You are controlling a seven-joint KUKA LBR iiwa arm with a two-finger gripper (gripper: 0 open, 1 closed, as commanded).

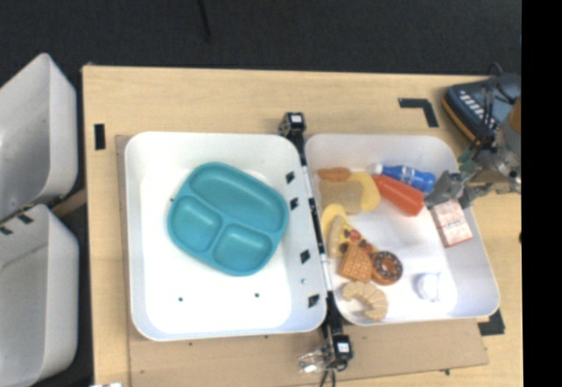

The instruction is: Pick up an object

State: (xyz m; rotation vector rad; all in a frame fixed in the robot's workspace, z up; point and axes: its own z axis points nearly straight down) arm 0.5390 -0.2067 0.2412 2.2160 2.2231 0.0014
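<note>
The hand (pixel 450 188) is hovering at the right bin's (pixel 465 293) right edge, just above a small pink-and-white box (pixel 453 224); its state is impossible to tell.

The right bin (pixel 474 293) held the small things. A blue bottle (pixel 406 175) and an orange tube (pixel 399 196) lay near its back edge. A pink box (pixel 452 223) lay flat by its right edge. A banana (pixel 334 223), a waffle (pixel 356 262) and a donut (pixel 386 267) sat near its left edge. A teal tray (pixel 228 218) lay flat in the middle of the left bin (pixel 140 289).
</note>
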